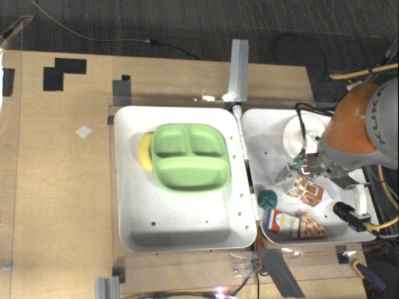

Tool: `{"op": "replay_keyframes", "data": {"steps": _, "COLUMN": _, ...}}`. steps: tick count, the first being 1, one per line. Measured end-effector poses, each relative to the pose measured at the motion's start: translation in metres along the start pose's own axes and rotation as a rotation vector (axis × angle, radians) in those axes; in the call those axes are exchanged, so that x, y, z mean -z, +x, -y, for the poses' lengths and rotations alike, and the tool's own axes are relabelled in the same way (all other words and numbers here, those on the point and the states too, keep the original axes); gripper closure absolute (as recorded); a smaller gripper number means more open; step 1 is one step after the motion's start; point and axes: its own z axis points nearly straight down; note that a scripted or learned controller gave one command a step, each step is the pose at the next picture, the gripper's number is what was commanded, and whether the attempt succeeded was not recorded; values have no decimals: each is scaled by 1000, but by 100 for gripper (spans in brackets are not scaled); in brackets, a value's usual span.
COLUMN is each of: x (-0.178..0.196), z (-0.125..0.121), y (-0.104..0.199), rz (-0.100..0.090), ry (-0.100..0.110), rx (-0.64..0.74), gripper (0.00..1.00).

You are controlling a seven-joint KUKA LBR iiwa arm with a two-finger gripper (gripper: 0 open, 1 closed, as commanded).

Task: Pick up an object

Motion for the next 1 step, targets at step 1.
{"op": "replay_keyframes", "data": {"steps": 1, "x": -11, "z": 22, "y": -26, "rz": 2, "ry": -9, "rx": 87, "gripper": 0}}
